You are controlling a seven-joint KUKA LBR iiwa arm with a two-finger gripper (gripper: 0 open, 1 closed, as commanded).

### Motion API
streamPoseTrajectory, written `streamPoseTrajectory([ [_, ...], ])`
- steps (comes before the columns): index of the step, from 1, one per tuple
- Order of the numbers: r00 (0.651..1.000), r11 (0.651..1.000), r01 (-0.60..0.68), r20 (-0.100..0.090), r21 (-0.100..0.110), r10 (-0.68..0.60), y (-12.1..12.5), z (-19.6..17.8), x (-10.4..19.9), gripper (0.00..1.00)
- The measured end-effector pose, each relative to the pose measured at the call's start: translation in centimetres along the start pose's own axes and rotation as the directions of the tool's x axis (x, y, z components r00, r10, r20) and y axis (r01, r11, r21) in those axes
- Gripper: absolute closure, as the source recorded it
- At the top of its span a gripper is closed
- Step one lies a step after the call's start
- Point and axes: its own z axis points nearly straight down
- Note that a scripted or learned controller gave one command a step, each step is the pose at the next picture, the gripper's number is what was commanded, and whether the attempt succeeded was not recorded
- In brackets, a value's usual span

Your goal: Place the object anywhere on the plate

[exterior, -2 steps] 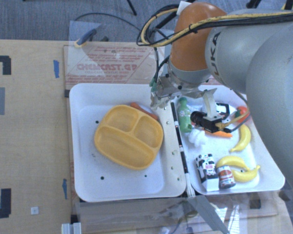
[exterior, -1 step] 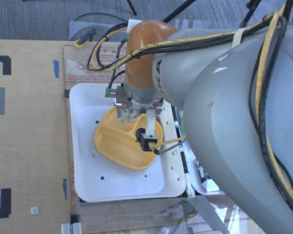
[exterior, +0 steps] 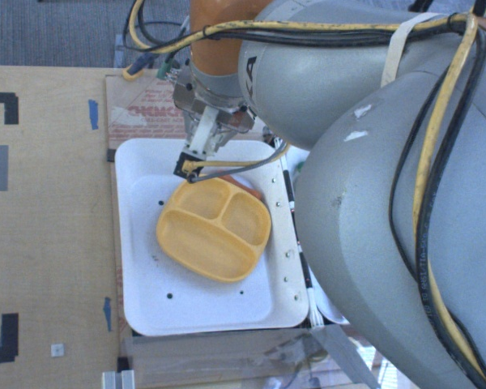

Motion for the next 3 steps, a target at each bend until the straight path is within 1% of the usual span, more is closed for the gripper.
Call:
streamPoseTrajectory([
  [1,0.992,0.992,0.129,0.000,-0.001,-0.129,1.7,-9.0,1.0,1.00],
  [2,0.964,0.964,0.264,-0.001,-0.003,-0.264,1.7,-11.7,1.0,1.00],
  [3,0.917,0.917,0.399,0.001,0.002,-0.399,1.7,-11.7,1.1,1.00],
])
